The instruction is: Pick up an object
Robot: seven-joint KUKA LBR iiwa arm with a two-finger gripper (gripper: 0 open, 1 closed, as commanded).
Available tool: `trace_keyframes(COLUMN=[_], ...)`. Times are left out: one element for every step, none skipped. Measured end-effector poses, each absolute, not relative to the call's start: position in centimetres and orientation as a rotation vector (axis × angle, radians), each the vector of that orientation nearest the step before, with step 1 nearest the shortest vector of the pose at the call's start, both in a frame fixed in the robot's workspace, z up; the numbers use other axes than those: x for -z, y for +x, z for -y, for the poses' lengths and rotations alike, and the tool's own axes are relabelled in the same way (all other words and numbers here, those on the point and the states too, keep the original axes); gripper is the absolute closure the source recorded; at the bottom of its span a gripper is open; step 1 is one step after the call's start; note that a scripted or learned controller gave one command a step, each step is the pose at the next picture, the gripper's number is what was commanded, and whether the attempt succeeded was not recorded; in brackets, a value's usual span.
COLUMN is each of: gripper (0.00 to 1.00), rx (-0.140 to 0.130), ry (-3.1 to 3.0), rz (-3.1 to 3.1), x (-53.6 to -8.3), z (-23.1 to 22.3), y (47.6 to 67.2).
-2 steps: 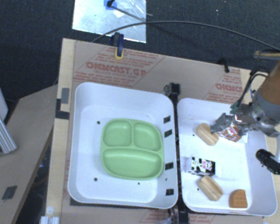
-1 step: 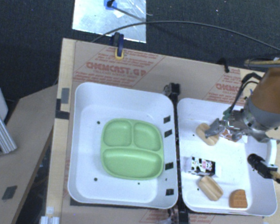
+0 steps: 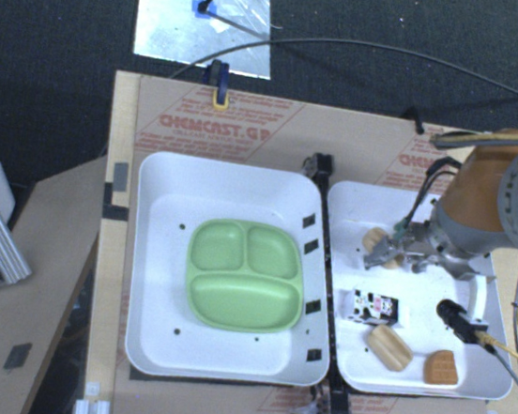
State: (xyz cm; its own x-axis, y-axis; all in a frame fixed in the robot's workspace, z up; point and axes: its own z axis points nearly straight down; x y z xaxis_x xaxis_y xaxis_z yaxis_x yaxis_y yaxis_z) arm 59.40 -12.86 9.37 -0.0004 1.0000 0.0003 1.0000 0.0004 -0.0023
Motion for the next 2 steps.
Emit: trace_keyframes(gripper=[1.0, 1.0], rx=[0.002, 0.005], ry=[-2.224, -2.227], rz=[2.223, 2.223], x=[-10.8, -15.2], z=[12.9, 13.3], y=[59.6, 59.6])
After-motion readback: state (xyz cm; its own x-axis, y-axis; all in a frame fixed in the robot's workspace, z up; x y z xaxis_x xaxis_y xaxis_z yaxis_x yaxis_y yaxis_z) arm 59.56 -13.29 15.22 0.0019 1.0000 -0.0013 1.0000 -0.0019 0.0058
